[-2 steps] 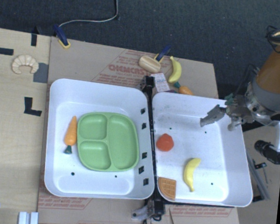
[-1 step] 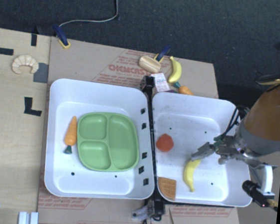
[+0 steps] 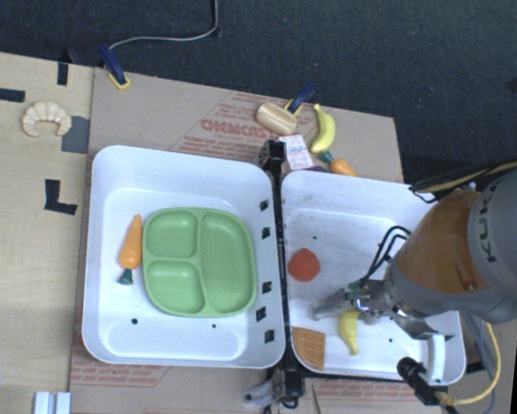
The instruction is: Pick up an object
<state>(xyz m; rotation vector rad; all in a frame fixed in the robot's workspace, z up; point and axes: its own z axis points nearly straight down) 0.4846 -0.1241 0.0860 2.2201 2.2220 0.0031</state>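
My gripper (image 3: pixel 338 303) sits low in the right bin (image 3: pixel 333 201), its grey fingers reaching toward the left from under the wrist, just above a small yellow banana (image 3: pixel 349 331). I cannot tell whether the fingers are apart or together; at this slant they merge into one grey wedge, and nothing is visibly between them. The banana lies on the bin floor just beside the fingertips, maybe touching, with a waffle-like orange square (image 3: pixel 308 346) near it at the front wall and a red tomato-like round (image 3: pixel 304 265) a little farther back.

My worry is a miss. The banana is narrow and curved, and if the fingers come down off its middle they could pinch one end, and it would likely swivel out or skid across the smooth white floor. It also lies close to the waffle piece, so a finger could land on that instead or nudge both. The bin's front wall is near, which leaves little room.

Much is hidden. The arm's orange band (image 3: pixel 445 241) and grey body cover the right part of this bin, so I cannot say what lies beneath. The fingertips themselves are blurred. In the left bin (image 3: pixel 114 176) a green divided plate (image 3: pixel 201 262) and a carrot (image 3: pixel 131 244) lie plainly visible, well apart from the action.
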